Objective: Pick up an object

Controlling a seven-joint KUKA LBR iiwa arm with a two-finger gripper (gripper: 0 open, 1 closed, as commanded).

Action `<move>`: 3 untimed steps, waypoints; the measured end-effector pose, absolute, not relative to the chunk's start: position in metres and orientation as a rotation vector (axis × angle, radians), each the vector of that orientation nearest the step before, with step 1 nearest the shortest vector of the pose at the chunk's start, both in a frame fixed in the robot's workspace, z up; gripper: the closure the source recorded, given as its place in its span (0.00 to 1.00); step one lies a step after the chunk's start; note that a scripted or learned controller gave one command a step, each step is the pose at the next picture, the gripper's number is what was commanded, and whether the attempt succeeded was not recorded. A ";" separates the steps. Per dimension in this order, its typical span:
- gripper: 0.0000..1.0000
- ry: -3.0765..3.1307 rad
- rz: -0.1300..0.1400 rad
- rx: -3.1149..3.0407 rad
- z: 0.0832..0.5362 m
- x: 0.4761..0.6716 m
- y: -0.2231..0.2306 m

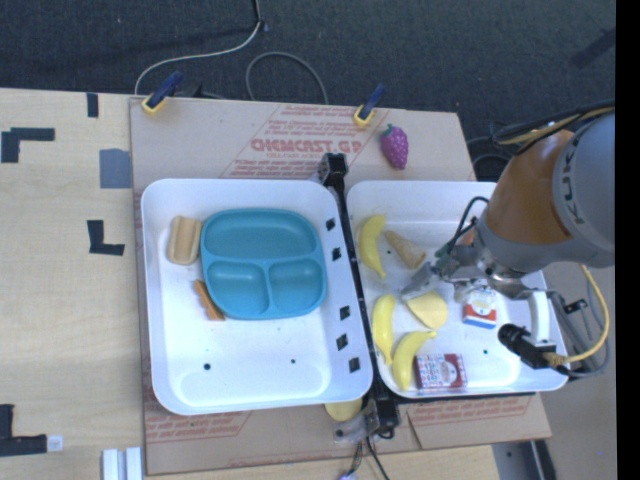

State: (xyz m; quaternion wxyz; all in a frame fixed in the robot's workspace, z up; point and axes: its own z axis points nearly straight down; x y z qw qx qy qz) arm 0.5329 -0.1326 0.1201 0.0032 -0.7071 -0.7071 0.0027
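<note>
My gripper (425, 282) is low in the right bin (470, 196), reaching in from the right under the grey and orange arm (535, 208). Its tip sits just above a pale yellow wedge (430, 312) and just below a tan piece (405, 249). I see nothing lifted. A banana (371, 243) lies to the left of the gripper, and two more bananas (383, 326) (410, 356) lie lower left. A small red, white and blue box (480, 315) rests beside the wrist, and a red carton (440, 372) lies by the front wall.
The left bin (160, 348) holds a blue divided tray (265, 263), a bread slice (183, 239) and an orange stick (208, 300). Purple grapes (396, 146) lie on the cardboard behind the bins. A yellow item (343, 408) pokes out under the front edge.
</note>
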 end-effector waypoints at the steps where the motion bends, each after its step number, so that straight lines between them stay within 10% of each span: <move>1: 0.00 -2.233 -0.001 -2.217 0.084 0.639 -0.124; 2: 1.00 -2.229 -0.003 -2.223 0.097 0.637 -0.125; 3: 1.00 -2.228 -0.007 -2.217 0.190 0.587 -0.077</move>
